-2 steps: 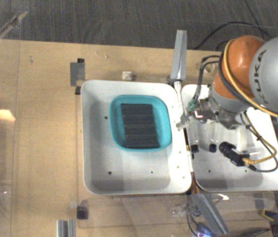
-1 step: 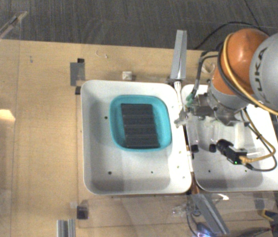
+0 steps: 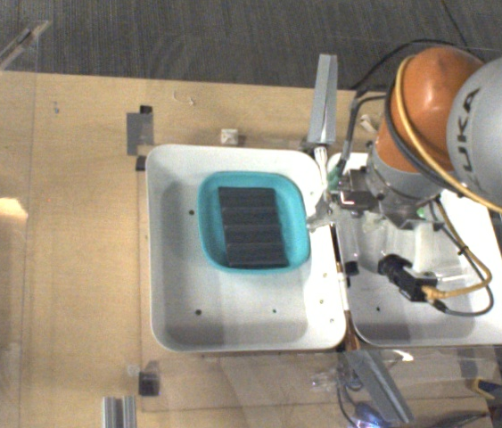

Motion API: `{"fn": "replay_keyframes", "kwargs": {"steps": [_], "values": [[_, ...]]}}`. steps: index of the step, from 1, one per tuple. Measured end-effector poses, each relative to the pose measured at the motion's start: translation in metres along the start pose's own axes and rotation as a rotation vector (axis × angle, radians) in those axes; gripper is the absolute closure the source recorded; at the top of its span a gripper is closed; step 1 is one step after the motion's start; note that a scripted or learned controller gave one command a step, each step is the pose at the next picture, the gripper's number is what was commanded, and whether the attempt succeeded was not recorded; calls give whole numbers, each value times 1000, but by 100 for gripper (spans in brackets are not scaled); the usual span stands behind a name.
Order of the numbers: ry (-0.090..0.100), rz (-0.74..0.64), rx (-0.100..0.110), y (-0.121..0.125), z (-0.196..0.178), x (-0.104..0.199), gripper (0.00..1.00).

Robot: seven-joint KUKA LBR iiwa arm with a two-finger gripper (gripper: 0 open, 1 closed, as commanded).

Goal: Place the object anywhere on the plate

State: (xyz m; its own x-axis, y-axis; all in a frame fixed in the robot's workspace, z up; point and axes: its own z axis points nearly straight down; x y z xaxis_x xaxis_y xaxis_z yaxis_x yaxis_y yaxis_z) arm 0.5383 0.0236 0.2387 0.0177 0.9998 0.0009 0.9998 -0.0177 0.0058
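A square turquoise plate (image 3: 297, 232) lies in the upper middle of the left white bin (image 3: 233, 324). On the plate rests a dark, ribbed rectangular block (image 3: 252, 227), lying flat and covering most of the plate's centre. My gripper (image 3: 331, 205) hangs over the wall between the two bins, just right of the plate and apart from the block. The grey wrist and the orange band (image 3: 424, 96) above it hide most of the gripper.
The right white bin (image 3: 464, 328) sits under the arm, with a black connector (image 3: 400, 273) and a yellow cable (image 3: 464, 285) over it. A grey metal post (image 3: 324, 101) stands behind the bins. A small white cube (image 3: 228, 136) and black clamps (image 3: 144, 127) lie on the wooden bench.
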Motion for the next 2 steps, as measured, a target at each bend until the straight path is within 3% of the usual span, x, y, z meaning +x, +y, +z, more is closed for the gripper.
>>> {"fn": "replay_keyframes", "kwargs": {"steps": [1,2], "values": [[-1,97,-2,-25,-101,-18,0],[-2,294,-1,-43,-198,-94,0]]}}
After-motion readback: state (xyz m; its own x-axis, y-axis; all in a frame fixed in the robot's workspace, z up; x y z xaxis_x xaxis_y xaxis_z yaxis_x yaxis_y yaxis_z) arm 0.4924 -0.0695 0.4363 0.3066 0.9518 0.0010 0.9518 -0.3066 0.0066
